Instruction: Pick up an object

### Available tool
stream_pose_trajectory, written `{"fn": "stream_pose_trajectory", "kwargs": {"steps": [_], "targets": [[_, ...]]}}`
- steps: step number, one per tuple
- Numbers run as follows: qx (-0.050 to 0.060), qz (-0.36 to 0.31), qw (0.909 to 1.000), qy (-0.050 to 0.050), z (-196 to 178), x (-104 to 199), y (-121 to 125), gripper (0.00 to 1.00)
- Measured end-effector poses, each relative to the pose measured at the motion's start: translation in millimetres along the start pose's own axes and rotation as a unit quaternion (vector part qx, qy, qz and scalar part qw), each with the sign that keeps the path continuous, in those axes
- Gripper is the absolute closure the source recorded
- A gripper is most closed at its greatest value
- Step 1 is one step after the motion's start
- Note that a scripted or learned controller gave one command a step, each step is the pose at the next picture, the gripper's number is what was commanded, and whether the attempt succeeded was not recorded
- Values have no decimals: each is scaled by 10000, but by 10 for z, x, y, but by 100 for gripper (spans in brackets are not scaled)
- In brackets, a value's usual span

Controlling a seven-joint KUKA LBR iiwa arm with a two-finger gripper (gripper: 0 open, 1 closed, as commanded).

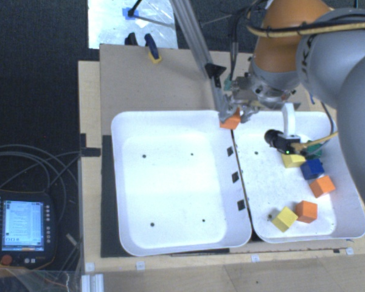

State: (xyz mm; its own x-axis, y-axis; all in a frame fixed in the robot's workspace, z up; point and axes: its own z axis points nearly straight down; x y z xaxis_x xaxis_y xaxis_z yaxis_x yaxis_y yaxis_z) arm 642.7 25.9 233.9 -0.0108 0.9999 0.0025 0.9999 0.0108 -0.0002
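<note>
My pincer [236,115] hangs over the rim between the two bins, clamped on an orange block [230,122]. Right bin [347,215] contains yellow, blue and orange blocks. Left bin [125,163] alongside.

Two bins sit side by side mid-frame: the left bin [170,181] and the right bin [261,175]. Blocks [304,184] cluster along the right bin's right side. A handheld screen unit [21,227] lies at lower left.
</note>
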Motion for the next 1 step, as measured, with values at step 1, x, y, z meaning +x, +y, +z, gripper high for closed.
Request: {"fn": "stream_pose_trajectory", "kwargs": {"steps": [1], "targets": [[-9, 1, 10000, -2, -115, 454, -22, 100]]}}
